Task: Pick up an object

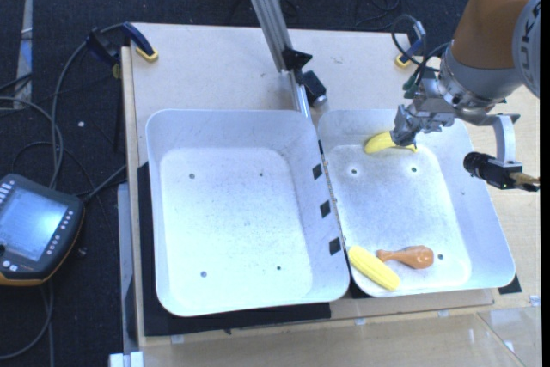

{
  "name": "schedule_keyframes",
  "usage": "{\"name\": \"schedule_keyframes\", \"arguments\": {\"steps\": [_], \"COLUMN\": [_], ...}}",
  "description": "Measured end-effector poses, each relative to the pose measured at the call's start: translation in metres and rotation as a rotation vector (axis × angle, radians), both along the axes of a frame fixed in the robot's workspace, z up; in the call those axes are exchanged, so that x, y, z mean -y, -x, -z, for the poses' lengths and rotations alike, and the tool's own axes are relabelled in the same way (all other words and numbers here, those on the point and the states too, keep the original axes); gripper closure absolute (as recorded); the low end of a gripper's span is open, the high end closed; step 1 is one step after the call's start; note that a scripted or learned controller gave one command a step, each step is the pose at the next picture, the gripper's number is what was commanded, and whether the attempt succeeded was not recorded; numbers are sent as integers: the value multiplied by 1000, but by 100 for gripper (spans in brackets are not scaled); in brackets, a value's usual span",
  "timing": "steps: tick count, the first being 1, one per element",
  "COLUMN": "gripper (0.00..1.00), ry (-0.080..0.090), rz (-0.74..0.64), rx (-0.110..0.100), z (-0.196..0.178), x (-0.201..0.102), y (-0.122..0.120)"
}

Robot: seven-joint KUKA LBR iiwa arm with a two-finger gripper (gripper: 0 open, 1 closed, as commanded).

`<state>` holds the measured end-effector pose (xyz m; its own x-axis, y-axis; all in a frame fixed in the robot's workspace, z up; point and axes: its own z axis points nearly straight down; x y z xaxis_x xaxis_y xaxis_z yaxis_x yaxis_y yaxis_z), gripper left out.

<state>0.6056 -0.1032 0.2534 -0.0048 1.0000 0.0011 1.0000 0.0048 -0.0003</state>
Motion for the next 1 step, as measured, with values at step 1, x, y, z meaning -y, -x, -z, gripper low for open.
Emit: {"name": "schedule_keyframes", "arguments": {"steps": [1], "gripper": [100], "ry": [1], "rz": [1], "rx": [0], "z": [-6], "x": [-51], "y": [-9]}}
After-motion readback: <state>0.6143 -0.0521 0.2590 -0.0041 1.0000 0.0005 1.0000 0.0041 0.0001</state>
